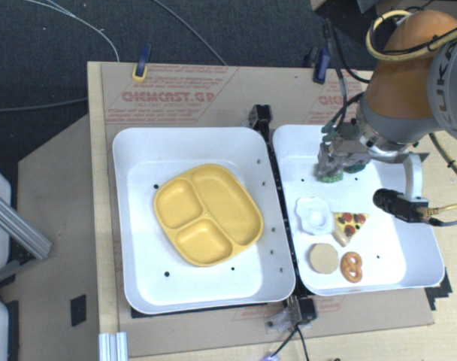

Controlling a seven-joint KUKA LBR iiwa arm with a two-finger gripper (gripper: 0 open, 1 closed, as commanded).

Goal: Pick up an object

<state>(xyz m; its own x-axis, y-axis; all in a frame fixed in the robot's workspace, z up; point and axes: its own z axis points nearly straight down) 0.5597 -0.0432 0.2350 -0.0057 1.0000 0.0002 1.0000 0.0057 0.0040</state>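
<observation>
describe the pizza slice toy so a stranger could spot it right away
Look in the right white bin, near its middle. The pizza slice lies right of a white cup and above a pretzel; it alone is a wedge with red dots.

A single fixed camera looks down on the bench [101, 201] from above at a slant, far enough back to take in both white bins, the left bin [131, 224] and the right bin [409, 269], plus the dark floor [48, 36] beyond the far edge. The bench's far side lies toward the top of the frame and its near side toward the bottom. The arm [413, 66] enters from the upper right, standing closest to the lens.
</observation>
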